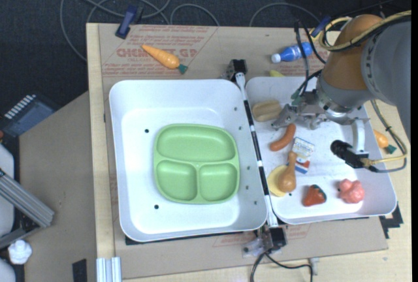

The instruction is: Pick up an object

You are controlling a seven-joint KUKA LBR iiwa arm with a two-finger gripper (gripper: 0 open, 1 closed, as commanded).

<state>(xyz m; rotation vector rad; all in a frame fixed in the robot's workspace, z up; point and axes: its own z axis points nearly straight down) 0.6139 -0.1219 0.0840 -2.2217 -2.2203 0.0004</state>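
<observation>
Gripper over right bin, hot dog just below it.
Camera view: gripper (pixel 295 116) low in right bin (pixel 385 199); whether open or closed cannot be told; hot dog (pixel 283 138) lies just below-left, long axis diagonal, lower-left to upper-right; bread roll (pixel 266 110) to its left.

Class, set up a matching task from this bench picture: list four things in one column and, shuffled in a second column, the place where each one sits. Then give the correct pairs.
Things:
1. green divided plate
2. toy carrot
3. strawberry
4. blue-capped bottle

Places:
A. on the cardboard, above the right bin's top edge
B. in the left bin
C. in the right bin, near its lower edge
D. on the cardboard, above the left bin

Pairs: 1-B, 2-D, 3-C, 4-A
</observation>
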